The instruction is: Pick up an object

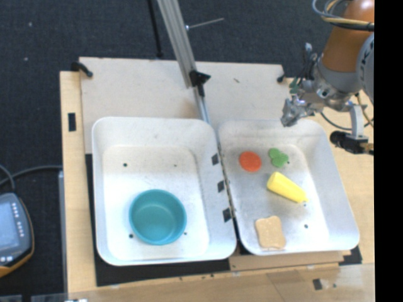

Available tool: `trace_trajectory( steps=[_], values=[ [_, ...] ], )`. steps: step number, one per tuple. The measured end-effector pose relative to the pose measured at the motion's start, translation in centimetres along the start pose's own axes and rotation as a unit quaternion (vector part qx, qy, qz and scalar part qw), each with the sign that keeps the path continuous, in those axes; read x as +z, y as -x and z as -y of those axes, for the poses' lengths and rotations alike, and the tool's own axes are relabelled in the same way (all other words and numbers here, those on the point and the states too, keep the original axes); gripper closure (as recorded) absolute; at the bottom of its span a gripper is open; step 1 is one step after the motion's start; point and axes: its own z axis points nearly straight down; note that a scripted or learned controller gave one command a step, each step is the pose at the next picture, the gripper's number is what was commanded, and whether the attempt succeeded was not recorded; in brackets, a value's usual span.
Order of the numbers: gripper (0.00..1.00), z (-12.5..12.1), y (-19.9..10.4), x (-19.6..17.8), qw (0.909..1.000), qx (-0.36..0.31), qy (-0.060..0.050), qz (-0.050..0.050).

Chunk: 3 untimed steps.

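1. Four items lie in the right bin (337,187) — orange disc (250,162), green piece (278,157), yellow wedge (286,188), tan toast slice (270,232).
2. Claw (291,117) hovers above that bin's far rim (grip state unclear).
3. Left bin (104,168) holds a teal bowl (157,216).

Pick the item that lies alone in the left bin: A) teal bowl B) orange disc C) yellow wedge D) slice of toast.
A: the teal bowl sits by itself in the left bin; the other three lie in the right bin.
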Motion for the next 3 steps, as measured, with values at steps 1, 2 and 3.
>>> trace_trajectory(
  steps=[1,2,3],
  values=[
    [1.0,-0.1,0.1,-2.3,1.0,0.0,-0.002,-0.001],
    [1.0,0.3,-5.3,-1.3,1.0,-0.002,-0.004,-0.001],
    [1.0,0.3,-11.5,-1.1,1.0,-0.003,-0.004,-0.002]
  ],
)
